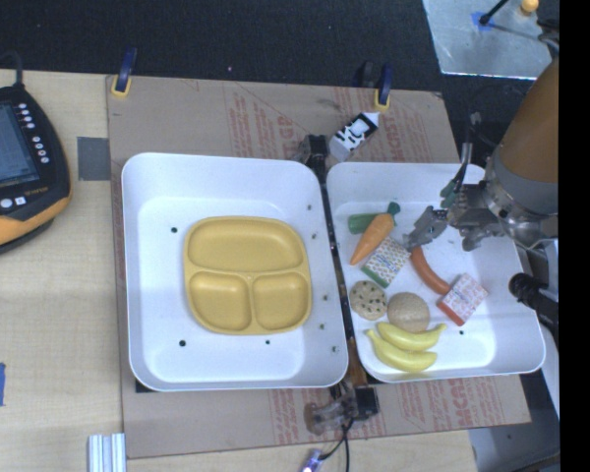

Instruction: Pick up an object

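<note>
You have the arm (531, 136) reaching in from the right over the right bin (501, 347); its gripper (430, 226) hangs above the bin's upper middle, close to the toy carrot (372, 237) and the orange sausage (430, 269); the fingers (423, 232) look slightly parted, and you can see nothing held between them.

All the pickable things lie in that right bin; the carrot sits tilted near the top left, its green top pointing up and right; just below it lies a small green-and-white packet (385, 261); the sausage lies slantwise to the right of the packet, beside a red-and-white box (462, 298); lower down you will find a chocolate-chip cookie (369, 300) next to a round tan bun (408, 311); the yellow bananas (406, 348) rest along the bin's lower edge, just under the bun.

The left bin (147, 352) carries a yellow divided tray (246, 271) in its middle; a black-and-white item (354, 134) lies on the cardboard above the bins; a teach pendant (15, 170) rests on the counter (39, 362) at far left.
</note>
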You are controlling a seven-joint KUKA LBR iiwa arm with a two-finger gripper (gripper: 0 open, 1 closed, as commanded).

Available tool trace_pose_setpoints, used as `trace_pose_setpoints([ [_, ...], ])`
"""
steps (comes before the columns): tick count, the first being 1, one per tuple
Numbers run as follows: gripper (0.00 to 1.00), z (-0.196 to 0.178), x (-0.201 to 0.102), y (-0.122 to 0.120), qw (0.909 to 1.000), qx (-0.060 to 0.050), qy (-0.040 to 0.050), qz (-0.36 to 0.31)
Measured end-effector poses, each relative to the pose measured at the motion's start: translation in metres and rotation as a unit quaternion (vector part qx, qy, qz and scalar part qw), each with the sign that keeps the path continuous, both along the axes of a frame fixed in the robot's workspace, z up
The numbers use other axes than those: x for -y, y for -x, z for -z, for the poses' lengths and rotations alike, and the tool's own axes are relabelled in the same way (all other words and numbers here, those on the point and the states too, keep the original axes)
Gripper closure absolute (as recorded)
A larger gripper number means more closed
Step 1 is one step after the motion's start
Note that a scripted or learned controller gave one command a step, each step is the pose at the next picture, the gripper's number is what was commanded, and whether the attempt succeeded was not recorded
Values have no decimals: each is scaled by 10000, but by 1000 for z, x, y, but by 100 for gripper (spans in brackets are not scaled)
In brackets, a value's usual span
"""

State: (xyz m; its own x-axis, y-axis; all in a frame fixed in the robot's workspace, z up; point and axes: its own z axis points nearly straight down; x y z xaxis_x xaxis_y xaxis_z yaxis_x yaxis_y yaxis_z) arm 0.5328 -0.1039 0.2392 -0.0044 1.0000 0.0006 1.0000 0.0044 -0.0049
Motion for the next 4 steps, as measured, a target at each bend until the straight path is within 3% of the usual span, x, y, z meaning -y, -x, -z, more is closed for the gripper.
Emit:
trace_pose_setpoints([
  [1, 0, 95, -8, -61, 10000, -13, 10, -9],
  [2, 0, 37, 55, -34, 10000, 18, 12, 16],
  [3, 0, 144, 39, -48, 10000, 45, 13, 4],
  [4, 100, 132, 40, -49, 10000, 40, 14, -21],
])
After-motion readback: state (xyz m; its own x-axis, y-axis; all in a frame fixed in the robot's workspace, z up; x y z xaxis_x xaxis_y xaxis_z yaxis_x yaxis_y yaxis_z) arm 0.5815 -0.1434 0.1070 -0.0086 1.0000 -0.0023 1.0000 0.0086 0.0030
